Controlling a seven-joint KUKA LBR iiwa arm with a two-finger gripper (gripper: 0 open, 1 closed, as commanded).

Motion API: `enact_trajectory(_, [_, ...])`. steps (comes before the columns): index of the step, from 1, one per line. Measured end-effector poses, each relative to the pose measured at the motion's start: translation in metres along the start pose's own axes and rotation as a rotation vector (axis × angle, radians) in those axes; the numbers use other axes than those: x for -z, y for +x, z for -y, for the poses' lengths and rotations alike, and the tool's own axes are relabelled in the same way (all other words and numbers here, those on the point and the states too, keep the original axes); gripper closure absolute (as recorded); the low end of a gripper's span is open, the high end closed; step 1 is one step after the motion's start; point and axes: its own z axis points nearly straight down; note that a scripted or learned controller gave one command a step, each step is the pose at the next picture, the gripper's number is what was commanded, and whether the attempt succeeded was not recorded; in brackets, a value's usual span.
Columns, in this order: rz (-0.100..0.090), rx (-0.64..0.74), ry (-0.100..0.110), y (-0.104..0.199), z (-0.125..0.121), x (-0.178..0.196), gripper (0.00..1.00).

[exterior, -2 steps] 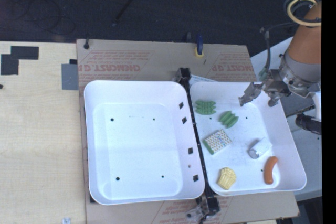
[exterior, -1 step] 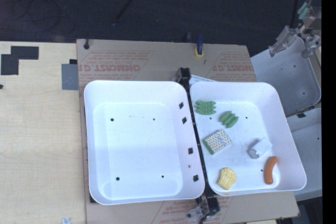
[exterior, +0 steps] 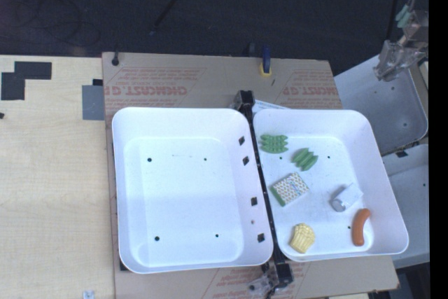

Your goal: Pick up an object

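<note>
Orange sausage (exterior: pixel 360 227) in right bin (exterior: pixel 381 150), near yellow corn (exterior: pixel 302 238)

You see very little of your arm. At the far upper right, a grey metal part (exterior: pixel 395 59) sits above and to the right of the right-hand bin (exterior: pixel 381 150), well apart from its rim and outside its walls. A thin upright piece rises from that part toward the top edge. Whether this part is the pincer or some other link of the arm, you can't tell from this angle, and its state can't be read here.
</note>
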Motion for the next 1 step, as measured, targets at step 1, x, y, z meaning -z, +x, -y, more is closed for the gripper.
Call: enact_trajectory(1, [-0.001, -0.010, -0.004, -0.0093, 0.0929, 0.0489, 1.00])
